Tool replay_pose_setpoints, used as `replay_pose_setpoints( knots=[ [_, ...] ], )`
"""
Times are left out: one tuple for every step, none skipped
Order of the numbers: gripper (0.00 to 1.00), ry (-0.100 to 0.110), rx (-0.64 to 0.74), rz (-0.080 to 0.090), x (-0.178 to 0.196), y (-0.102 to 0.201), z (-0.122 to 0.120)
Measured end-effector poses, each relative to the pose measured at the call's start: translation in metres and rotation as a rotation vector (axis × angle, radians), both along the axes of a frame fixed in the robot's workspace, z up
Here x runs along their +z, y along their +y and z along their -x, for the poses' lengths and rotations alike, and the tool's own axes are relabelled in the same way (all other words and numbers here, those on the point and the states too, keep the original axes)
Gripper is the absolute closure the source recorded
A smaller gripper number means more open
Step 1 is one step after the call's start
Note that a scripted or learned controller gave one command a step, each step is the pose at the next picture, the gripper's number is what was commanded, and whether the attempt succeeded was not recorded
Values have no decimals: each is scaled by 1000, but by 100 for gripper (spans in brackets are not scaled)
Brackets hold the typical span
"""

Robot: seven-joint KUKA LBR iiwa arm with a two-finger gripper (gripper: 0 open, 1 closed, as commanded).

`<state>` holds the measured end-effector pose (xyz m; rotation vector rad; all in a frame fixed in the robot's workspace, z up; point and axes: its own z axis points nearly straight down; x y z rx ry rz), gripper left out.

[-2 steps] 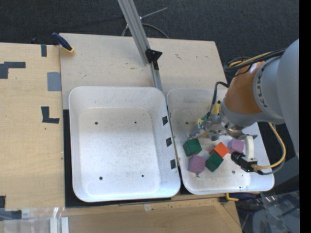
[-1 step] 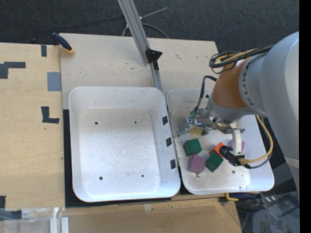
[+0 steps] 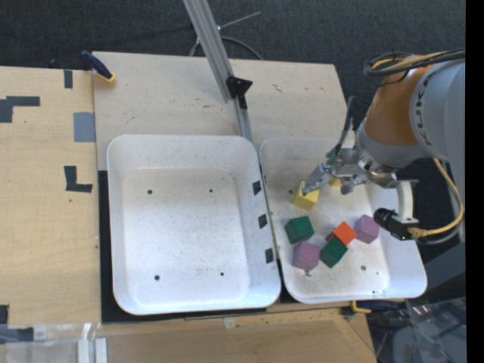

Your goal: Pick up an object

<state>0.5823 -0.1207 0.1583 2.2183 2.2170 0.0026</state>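
My gripper (image 3: 328, 181) hangs over the upper part of the right bin (image 3: 404, 278), open, with nothing between its fingers. A yellow block (image 3: 306, 197) lies just below and left of the left fingertip (image 3: 313, 184); I cannot tell if they touch. Lower in the same bin lie a green block (image 3: 299, 228), a purple block (image 3: 306, 255), a dark green block (image 3: 333, 252), an orange block (image 3: 344, 233) and a second purple block (image 3: 366, 228).
The left bin (image 3: 181, 225) stands beside the right one. A slanted metal rail (image 3: 215, 44) runs from the top down to the gap between the bins. A black-and-yellow cable (image 3: 423, 233) hangs at the right bin's edge.
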Motion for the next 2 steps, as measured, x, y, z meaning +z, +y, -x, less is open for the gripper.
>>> replay_pose_setpoints(
  knots=[
    [0,10,1,-4,-69,13,63],
    [0,1,5,-4,37,63,99]
  ],
)
